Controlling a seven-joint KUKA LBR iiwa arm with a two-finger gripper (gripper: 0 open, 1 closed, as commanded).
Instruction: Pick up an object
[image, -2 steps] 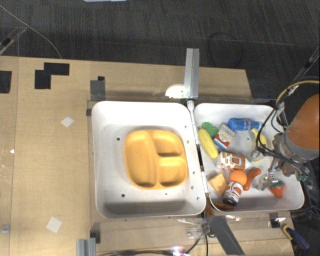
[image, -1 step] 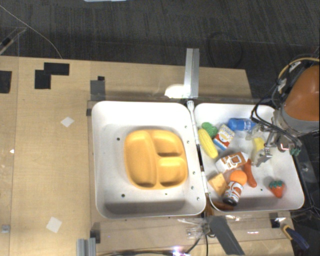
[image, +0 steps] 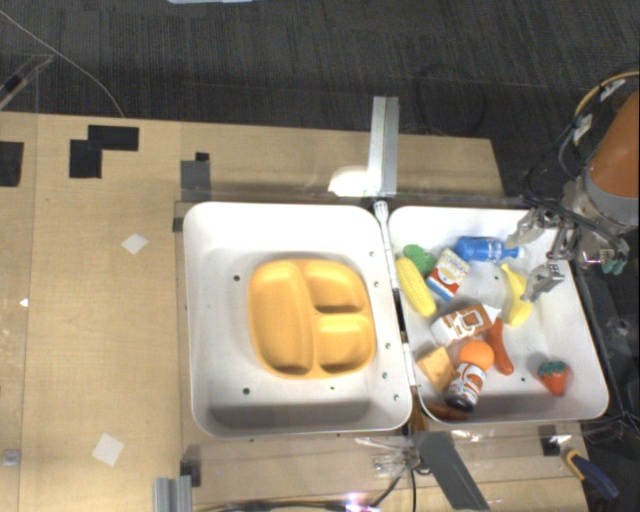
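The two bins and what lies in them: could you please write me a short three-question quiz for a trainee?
1. True or false: the yellow divided tray lies in the right bin.
2. Which toy lies nearest the right bin's near right corner?
A. corn cob
B. strawberry
C. blue bottle
3. Fill in: the gripper hangs over the ____ bin.

Key:
1. False; it lies in the left bin.
2. B.
3. Right; it is over that bin's far right part, beside the banana.
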